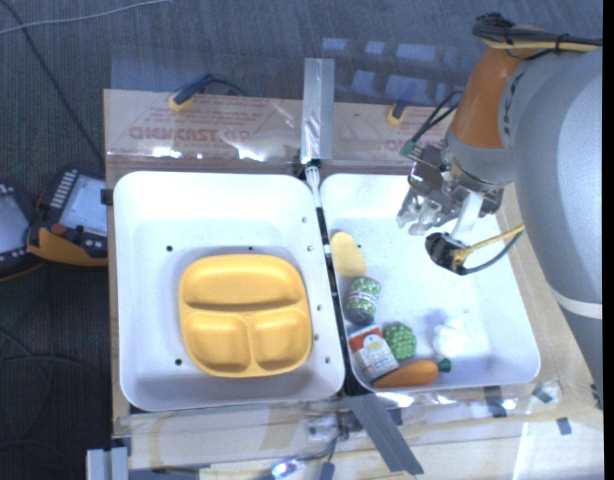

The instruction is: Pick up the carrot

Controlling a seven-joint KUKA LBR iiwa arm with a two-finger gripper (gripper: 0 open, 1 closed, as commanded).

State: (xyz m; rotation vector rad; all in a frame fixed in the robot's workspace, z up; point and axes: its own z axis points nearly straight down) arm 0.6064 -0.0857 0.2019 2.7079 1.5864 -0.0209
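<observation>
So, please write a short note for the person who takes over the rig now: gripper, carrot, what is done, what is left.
Gripper: hangs over the far part of the right bin, with nothing between its fingers that I can see; open or shut is hard to tell from this view.
Carrot: lies at the near edge of the right bin, beside a small red and white packet and a green item.
Left bin: holds a yellow divided tray.
Done: nothing yet; the carrot is not picked up.
Left: bring the gripper to the carrot, grasp it and lift.

Carrot (408, 374) in right bin (507, 298)
</observation>
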